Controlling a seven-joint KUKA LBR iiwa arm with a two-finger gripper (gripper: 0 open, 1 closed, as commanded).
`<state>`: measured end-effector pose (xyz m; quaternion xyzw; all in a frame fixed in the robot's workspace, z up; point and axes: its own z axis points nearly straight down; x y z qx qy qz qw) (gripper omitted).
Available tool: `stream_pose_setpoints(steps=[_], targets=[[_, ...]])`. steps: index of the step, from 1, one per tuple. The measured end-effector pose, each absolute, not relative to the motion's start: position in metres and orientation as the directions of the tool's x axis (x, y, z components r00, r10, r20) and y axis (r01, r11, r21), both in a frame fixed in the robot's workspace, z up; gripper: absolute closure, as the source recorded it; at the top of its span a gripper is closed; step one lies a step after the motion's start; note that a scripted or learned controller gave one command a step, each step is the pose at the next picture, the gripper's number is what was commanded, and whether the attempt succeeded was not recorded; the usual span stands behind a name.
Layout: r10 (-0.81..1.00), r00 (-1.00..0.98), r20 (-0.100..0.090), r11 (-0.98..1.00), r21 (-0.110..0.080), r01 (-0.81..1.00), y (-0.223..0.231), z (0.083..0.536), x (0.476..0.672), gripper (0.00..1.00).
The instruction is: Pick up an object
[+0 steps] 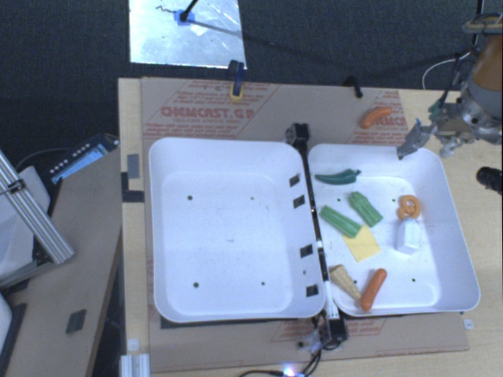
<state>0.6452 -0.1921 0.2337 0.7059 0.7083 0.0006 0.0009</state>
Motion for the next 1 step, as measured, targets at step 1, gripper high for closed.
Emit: stream_pose_setpoints(steps=[1], targets=[[1.0, -0.007, -0.007, 0.007, 0.02, 1.0, -0.2064, 0.4538, 0.6678, 0.0]])
